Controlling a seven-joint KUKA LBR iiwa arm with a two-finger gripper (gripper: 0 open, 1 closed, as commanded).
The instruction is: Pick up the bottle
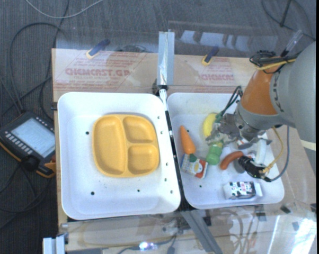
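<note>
Two white bins are seen side by side on the table (pixel 69 70), the left bin (pixel 74 157) bearing a yellow divided tray (pixel 126 144). Within the right bin (pixel 202 194), the green bottle (pixel 214 154) is found just right of the carrot (pixel 187 140), with the end effector (pixel 223 134) directly above it; whether it is clenched cannot be told.

The gripper (pixel 219 134) is a dark, blurred cluster at the wrist; its fingers cannot be made out. Directly beneath it, the green bottle (pixel 214 153) has its top covered by the tool. The yellow banana (pixel 209 124), just beside the gripper, is partly hidden behind it. Behind the wrist, the grey arm (pixel 302 97) is cut off by the picture's edge.
</note>
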